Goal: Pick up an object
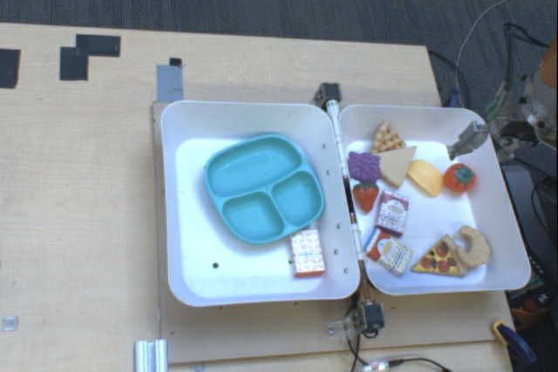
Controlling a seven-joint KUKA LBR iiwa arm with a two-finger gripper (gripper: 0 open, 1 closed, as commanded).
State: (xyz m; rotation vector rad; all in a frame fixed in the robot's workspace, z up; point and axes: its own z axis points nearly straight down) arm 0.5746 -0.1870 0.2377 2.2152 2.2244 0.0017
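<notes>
The right bin (514, 253) holds a jumble of toy food: a tomato (459, 178) at the upper right, a yellow lemon-like piece (426, 178) just left of it with its long axis running upper left to lower right, and a pizza slice (441, 260) at the lower right pointing left. The claw (468, 139) hangs just above the tomato; I cannot tell its state. A blue divided plate (263, 187) lies in the left bin (183, 274) on the desk (78, 213).

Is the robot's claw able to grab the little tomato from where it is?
Probably yes. The claw hangs just above the right bin's far edge, close to the tomato. Nothing lies on top of the tomato, and only the yellow piece sits beside it, on its left.
</notes>
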